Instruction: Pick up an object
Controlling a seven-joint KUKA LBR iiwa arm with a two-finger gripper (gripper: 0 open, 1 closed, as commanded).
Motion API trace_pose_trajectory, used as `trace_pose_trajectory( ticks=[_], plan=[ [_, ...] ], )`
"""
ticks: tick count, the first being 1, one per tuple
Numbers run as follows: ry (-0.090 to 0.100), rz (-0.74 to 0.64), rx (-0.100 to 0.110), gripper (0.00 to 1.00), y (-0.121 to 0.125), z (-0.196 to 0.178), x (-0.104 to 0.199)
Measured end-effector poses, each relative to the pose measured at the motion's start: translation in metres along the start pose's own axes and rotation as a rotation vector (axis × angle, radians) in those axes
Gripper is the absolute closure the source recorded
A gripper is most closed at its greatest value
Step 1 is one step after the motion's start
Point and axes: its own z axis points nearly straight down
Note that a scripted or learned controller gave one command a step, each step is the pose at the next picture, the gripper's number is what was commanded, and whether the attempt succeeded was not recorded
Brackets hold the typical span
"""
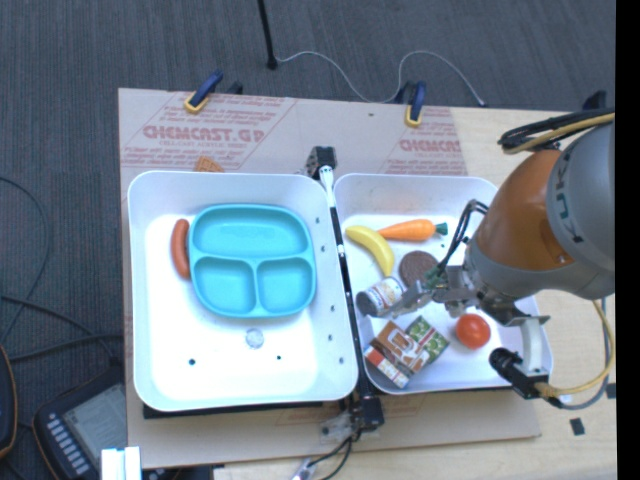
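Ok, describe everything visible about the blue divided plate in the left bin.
The blue divided plate is a light-blue, plastic-looking tray with rounded corners and three compartments: one long one at the far side, two smaller ones nearer the camera. It lies flat, right side up, in the left bin, with nothing in it. A red sausage lies along its left edge.

Arm (545,223) low, hand (437,286) downward

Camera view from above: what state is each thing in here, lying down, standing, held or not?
Blue tray: flat in the left bin, compartments bare.
Sausage: lying beside the tray, in the left bin.
Banana: lying in the right bin.
Carrot: lying beside the banana.
Can: on its side.
Carton: lying flat.
Tomato: resting loose.
Gripper: low over the right bin; grip unclear.
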Motion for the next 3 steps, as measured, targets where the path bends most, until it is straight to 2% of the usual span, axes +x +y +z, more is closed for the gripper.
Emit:
trace_pose_trajectory(
  ticks=[1,2,3],
  plan=[
    [0.004,-0.005,0.002,0.0,0.0,0.049,0.004],
    [0.001,-0.003,0.0,1.0,0.001,0.038,0.003],
    [0.001,-0.003,0.001,0.0,0.001,0.039,0.003]
  ],
)
